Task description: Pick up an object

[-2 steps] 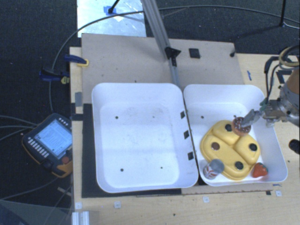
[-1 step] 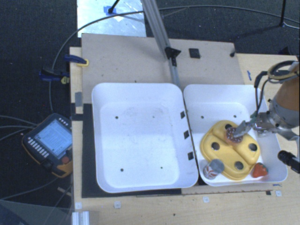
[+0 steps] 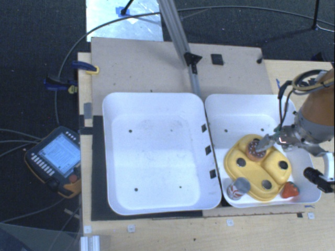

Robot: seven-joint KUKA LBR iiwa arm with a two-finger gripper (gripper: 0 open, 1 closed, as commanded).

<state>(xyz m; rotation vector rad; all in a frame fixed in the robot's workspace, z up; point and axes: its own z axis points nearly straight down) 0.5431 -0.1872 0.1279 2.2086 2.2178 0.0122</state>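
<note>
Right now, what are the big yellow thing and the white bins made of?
The big yellow thing looks like smooth molded plastic: rounded lobes, even colour, dark round holes, a soft sheen. It could be rubbery; hard to tell. The white bins look like thin glossy plastic, with rounded corners and curled rims.

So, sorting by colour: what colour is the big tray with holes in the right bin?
Yellow tray, in the camera view.

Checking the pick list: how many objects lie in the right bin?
4: a yellow holed block, a small brownish piece on it, a grey-capped item at its lower left, a red piece lower right; others may hide beneath.
</note>
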